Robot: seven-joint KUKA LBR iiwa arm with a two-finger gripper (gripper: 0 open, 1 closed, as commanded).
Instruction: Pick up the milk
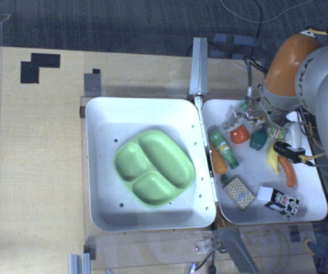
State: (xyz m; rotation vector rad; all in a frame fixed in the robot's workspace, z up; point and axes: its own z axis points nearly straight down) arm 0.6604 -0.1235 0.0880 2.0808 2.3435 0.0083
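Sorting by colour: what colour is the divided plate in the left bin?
Light green; the divided plate shows clearly in the camera view.

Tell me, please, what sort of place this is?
Probably a robotics lab's pick-and-place bench: a grey arm reaches over two white bins, one holding a green tray, the other toy groceries, with cables trailing behind.

bench [38,153]: pale wood, matt | bins [101,210]: smooth white plastic | green plate [155,167]: glossy plastic
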